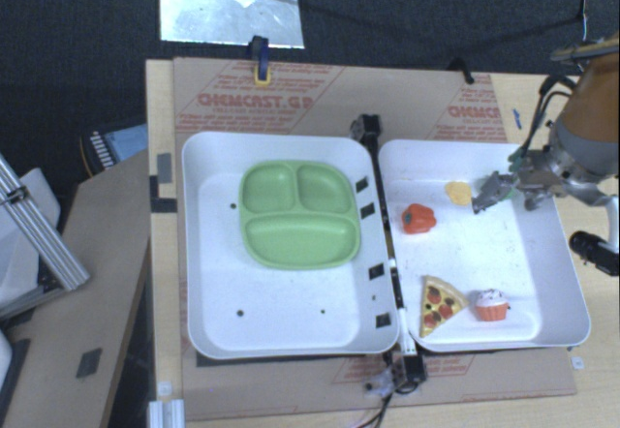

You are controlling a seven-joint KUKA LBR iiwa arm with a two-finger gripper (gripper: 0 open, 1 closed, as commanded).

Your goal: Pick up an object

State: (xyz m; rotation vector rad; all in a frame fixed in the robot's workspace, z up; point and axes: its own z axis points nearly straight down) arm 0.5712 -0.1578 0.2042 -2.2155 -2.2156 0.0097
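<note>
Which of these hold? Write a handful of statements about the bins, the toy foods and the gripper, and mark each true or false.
1. The green divided plate lies in the left bin. True.
2. The pizza slice lies on the green plate. False: it lies in the right bin, beside the cupcake.
3. The red pepper lies in the right bin. True.
4. The gripper is above the left bin. False: it is over the right bin, close to the yellow piece.
5. The cupcake sits near the right bin's front edge. True.
</note>
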